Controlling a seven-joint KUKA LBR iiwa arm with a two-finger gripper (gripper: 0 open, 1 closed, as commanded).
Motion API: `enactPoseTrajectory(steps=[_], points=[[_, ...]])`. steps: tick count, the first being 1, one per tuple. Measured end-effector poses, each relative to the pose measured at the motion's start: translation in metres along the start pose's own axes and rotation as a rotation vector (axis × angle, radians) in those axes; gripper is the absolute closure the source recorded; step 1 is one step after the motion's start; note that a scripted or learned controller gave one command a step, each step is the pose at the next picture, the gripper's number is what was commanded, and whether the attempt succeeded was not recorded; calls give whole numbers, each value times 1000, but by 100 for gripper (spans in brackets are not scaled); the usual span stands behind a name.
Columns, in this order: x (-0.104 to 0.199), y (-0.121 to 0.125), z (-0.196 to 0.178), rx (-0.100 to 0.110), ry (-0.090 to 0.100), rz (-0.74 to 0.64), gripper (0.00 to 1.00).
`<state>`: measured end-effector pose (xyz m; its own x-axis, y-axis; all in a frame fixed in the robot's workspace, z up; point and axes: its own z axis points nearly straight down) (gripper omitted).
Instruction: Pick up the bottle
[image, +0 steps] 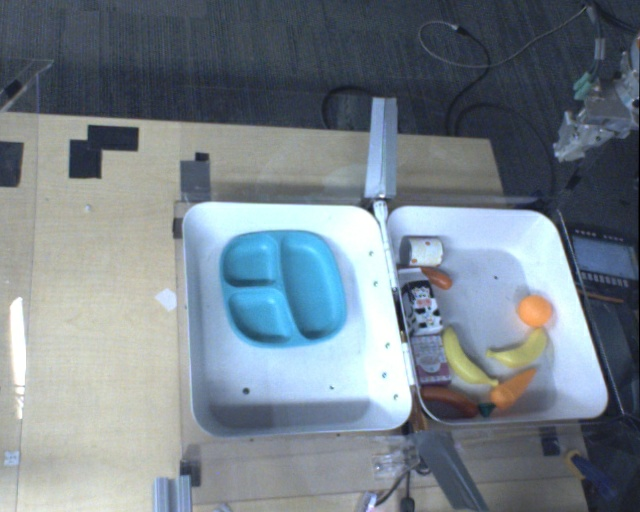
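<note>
Nothing is done yet: the small cow-print milk bottle lies in the right white bin, far from the end effector; I cannot tell its state.

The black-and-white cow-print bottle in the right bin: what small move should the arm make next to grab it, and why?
Probably swing the gripper left and toward the camera until it is above the black-and-white cow-print bottle. The gripper sits past the far right corner of the right white bin, well away from the bottle, which lies along that bin's left wall with a yellow banana close beside it.
</note>
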<state>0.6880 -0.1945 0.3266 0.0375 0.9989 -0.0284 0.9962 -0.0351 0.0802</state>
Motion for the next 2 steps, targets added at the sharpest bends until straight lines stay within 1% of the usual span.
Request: enactPoseTrajectory(steps=[1,2], points=[[-9,-87,-21,73,27,-11,100],[-2,-15,-42,74,25,52,100]])
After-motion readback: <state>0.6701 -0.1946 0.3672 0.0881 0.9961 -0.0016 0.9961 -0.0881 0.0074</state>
